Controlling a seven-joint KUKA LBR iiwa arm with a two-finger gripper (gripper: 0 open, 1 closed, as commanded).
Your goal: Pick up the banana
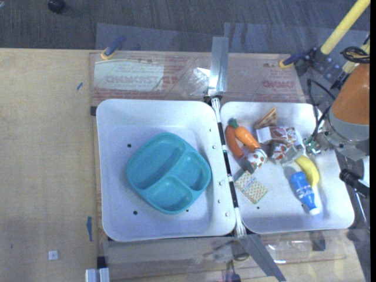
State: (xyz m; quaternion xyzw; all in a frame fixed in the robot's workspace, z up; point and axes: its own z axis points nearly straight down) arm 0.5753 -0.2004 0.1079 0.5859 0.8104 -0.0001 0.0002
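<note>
Pale wooden table (41,157) carries two shallow white bins side by side, and the work lies in the right-hand white bin (329,216).

Whether the fingers are spread or closed cannot be told — the gripper (320,141) sits as a dark, cabled cluster under the grey arm with its orange band (355,98), just beside the upper end of the small yellow banana (308,170). Nothing yellow shows between them, so I judge the fruit not yet held.

That banana lies flat near the right side of the right bin, its long axis running down and to the right. Crowding it: a blue and white plastic bottle (305,194) touches or nearly touches its lower left flank, and a small red-and-white patterned box (283,144) lies just above and left.

To do this step well, the grasp should come down across the banana's short width at its middle (not along its length), with the closing line turned square to the fruit's axis. One side has little clearance because of the bottle, so a descent slightly toward the free, right-hand flank seems safer — otherwise the bottle may be pinched or nudged. A curved, smooth skin will likely roll under an off-centre squeeze.

Farther out, an orange toy carrot with a green top (242,138) rests by the divider, and a teal divided plastic plate (168,173) lies in the left white bin (111,216).
</note>
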